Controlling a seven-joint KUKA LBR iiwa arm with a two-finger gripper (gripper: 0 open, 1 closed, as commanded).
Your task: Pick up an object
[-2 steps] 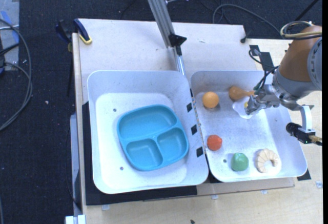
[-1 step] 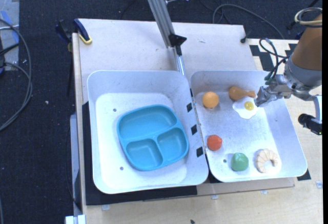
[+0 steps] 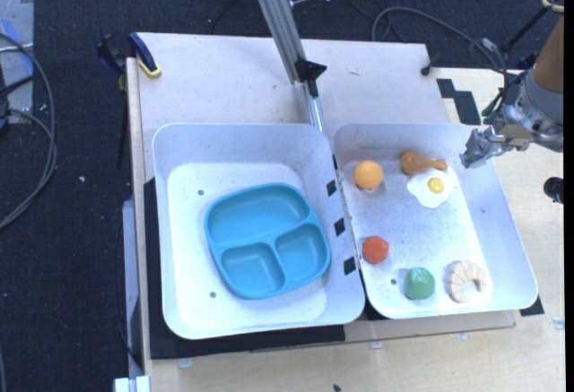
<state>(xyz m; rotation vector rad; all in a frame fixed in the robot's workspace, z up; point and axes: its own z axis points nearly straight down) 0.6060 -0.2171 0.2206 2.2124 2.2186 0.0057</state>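
From the camera view above the bench we see two shallow white bins side by side. The left bin (image 3: 179, 157) holds a blue divided tray (image 3: 266, 239), sitting a little right of that bin's middle, with three compartments. The right bin (image 3: 502, 229) carries the small toy foods. Near its upper left lies an orange ball (image 3: 368, 174). To the right of that we find a brown drumstick (image 3: 418, 163), and touching it just below, a fried egg (image 3: 431, 189). Lower down, near the bin's left wall, sits a red tomato (image 3: 375, 248). Along the bottom edge we see a green piece (image 3: 419, 283) and, just beside it to the right, a pale shrimp (image 3: 467, 280).

The gripper (image 3: 475, 153) hangs at the right side of the frame, over the upper right rim of the right bin, near the drumstick and egg but apart from them. We cannot tell how its claw is set, and we see nothing in it.
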